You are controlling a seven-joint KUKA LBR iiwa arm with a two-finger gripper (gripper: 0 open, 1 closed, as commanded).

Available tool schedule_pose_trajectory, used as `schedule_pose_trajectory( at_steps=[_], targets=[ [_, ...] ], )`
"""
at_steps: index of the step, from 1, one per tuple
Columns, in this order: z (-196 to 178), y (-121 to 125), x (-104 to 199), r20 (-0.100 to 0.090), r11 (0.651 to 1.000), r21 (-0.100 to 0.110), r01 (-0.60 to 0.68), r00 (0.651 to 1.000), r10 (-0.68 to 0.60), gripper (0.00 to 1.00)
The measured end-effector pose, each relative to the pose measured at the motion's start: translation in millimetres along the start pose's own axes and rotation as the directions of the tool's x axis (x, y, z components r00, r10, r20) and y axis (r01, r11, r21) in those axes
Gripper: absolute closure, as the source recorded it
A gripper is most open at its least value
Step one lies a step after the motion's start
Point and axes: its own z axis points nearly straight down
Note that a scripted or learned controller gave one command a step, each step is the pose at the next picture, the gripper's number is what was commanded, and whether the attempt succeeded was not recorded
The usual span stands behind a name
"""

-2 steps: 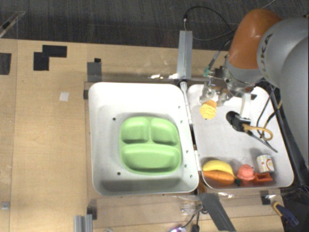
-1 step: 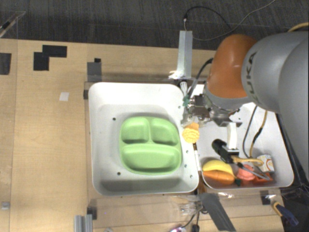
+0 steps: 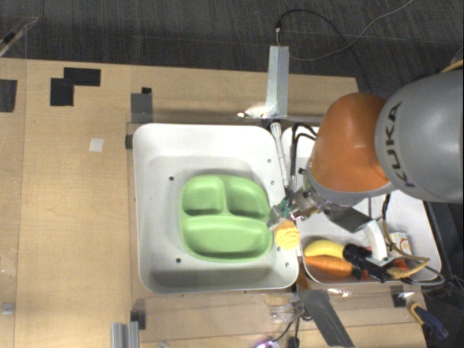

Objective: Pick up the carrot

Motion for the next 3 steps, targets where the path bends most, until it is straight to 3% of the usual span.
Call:
schedule_pose_trajectory(
  at_steps=[1,3],
  targets=[
    [-58,10,17,0.000,0.852,-0.001,-0.523,0.852,0.523,1.00],
    [-78,14,17,-0.002,0.857,-0.003,-0.516,0.857,0.516,1.00]
  ],
)
